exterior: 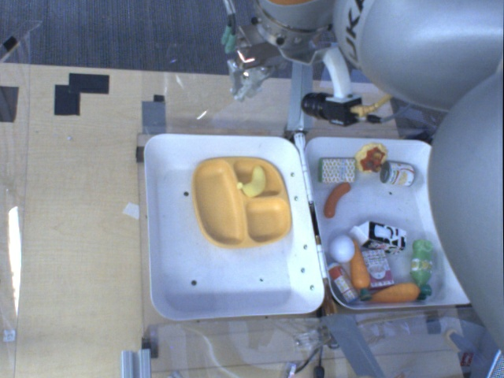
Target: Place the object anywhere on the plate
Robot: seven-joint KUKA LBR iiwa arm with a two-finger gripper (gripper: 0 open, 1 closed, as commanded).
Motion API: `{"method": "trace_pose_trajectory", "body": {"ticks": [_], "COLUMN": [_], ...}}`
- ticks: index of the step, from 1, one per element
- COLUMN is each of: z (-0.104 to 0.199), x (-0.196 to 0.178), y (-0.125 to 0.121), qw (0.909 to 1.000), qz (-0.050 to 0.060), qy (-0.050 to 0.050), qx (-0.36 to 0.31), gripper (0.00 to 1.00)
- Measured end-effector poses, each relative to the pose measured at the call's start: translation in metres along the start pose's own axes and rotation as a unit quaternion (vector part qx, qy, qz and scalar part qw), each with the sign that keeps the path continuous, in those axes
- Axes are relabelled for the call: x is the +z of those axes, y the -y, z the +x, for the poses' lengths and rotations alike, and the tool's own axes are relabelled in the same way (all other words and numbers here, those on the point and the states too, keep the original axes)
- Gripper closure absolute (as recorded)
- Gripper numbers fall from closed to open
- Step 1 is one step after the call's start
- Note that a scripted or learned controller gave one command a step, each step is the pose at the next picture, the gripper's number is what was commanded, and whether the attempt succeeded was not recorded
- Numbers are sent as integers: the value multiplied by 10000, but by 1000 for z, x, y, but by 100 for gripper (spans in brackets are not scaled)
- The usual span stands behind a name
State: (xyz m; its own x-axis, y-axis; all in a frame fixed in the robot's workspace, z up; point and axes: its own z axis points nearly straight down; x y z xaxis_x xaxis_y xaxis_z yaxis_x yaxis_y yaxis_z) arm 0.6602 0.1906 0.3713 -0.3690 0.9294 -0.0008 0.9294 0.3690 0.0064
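The grey arm (409, 30) reaches in, its jaws raised high.

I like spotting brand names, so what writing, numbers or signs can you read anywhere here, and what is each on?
"KU", running up the grey arm; the rest of the word is cut off.
Black and white box: print too blurred to read.
Can: label too small to read.
Red packet: print too blurred to read.

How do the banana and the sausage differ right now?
The banana is yellow, curved and lies in a compartment of the yellow plate in the left bin. The sausage is reddish-brown, nearly straight, longer, and lies on the floor of the right bin. Both are small toy foods lying flat.
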Motion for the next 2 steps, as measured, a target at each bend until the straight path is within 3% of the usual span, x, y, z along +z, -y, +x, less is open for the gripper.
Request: {"method": "trace_pose_trajectory", "body": {"ticks": [1, 2], "z": [5, 49], "x": [72, 155], "y": [92, 42], "qw": [9986, 9960], "qz": [18, 32], "qy": [-3, -3], "qx": [530, 891], "gripper": [100, 100]}}
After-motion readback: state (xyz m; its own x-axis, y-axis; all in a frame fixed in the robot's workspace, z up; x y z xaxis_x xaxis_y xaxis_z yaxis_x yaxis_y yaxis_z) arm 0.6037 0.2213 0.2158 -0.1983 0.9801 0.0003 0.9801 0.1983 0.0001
